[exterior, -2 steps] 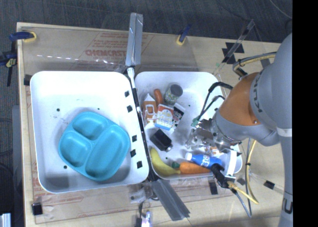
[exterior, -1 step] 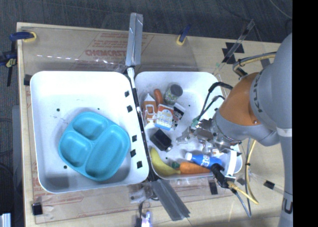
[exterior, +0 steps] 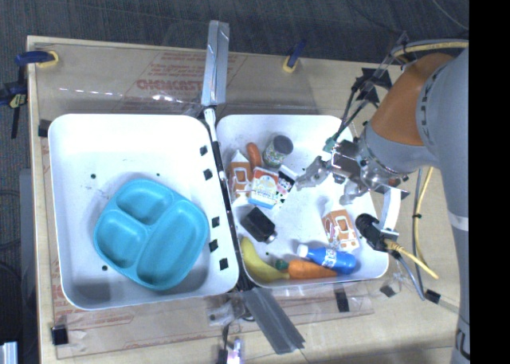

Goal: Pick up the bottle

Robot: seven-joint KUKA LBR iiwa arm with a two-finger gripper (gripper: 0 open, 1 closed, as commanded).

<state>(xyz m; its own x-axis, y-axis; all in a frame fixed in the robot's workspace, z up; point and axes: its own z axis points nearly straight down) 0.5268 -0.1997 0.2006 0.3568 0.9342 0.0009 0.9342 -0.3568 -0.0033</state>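
Two shallow white bins sit side by side, and the grey arm with its orange band hangs over the right bin (exterior: 307, 125).

From where I stand, the small blue plastic bottle with an orange cap (exterior: 330, 258) lies on its side near the front wall of that right-hand bin, touching an orange carrot (exterior: 309, 270) and just beside a yellow banana (exterior: 256, 263). The two-finger gripper (exterior: 344, 171) hovers over the bin's right part, well above the bottle, with nothing between its fingers; whether they are spread or closed I cannot tell. A small orange-and-white carton (exterior: 341, 231) rests near the bottle. The left bin (exterior: 72, 147) holds a turquoise divided plastic tray (exterior: 151, 232).
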